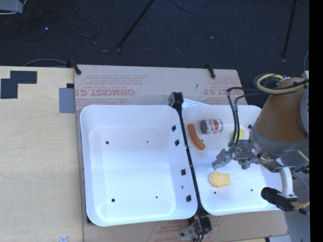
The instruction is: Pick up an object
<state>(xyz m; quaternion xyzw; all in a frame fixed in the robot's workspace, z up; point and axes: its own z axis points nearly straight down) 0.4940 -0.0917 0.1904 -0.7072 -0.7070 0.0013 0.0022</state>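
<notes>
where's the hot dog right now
The hot dog lies in the right bin, close to its left wall, just left of and below the can and up-left of the yellow piece.

Fixed overhead camera looks slantwise down on both bins (96, 135).

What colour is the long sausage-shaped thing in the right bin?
Orange-red; the long sausage-shaped object lies near the right bin's left wall, clearest in the camera view.
</notes>
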